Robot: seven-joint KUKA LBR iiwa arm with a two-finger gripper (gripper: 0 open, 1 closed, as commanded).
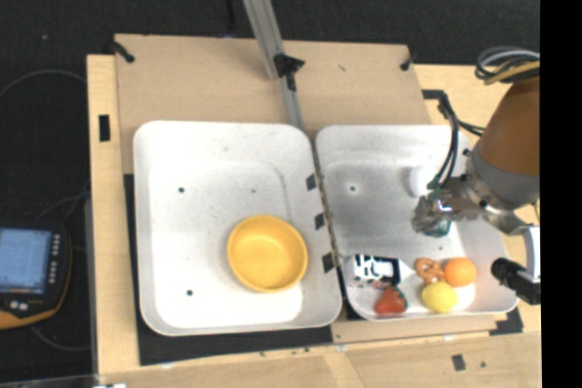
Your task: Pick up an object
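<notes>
My gripper (435,218) hangs over the right bin (382,154), and I cannot tell how it is set or whether it carries anything; something teal shows just under it, but it is too blurred to name. The things I could pick up lie together at the near edge of this bin: an orange ball (461,272), a yellow ball (439,296) touching it, a red strawberry-like piece (392,301) and a small black and white item (376,268). Because they are crowded against the bin's wall, I think a descent there may push one thing aside, or catch two. The round ones may roll away. A yellow bowl (266,253) sits in the left bin (182,168), well apart.
</notes>
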